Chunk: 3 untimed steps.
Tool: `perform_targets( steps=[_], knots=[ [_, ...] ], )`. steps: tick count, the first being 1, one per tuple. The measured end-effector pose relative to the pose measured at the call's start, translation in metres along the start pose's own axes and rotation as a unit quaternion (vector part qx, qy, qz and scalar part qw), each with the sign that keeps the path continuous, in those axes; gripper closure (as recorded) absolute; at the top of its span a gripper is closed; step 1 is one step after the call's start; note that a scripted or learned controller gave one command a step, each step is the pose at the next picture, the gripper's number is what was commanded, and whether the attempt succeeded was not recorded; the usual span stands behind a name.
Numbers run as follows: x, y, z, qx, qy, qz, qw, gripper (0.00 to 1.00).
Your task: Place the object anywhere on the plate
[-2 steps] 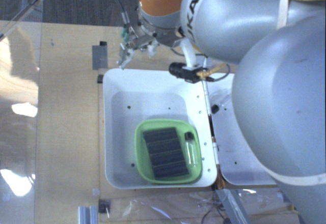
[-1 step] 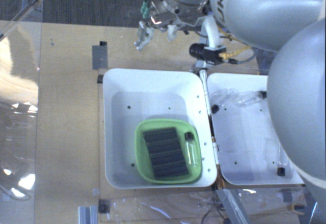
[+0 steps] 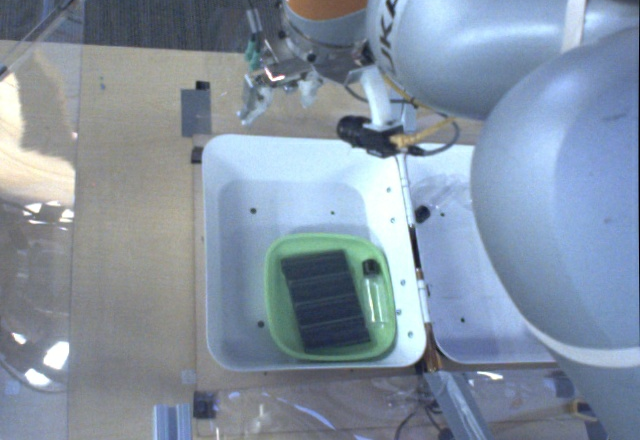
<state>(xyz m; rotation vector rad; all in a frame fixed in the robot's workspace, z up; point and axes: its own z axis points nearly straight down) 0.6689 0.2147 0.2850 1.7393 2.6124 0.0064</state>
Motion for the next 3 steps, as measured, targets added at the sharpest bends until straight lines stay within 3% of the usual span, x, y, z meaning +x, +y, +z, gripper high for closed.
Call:
perform_targets(
  steps=[1, 2, 3],
  knots=[
    [0.024, -0.025, -0.021, -0.001, 0.0, 0.026, 0.9997, 0.0],
    [0.018, -0.018, 0.029, 0.0, 0.0, 0.009, 1.0, 0.0],
    [0.012, -0.022, 0.036, -0.001, 0.0, 0.014, 0.9999, 0.0]
  ],
)
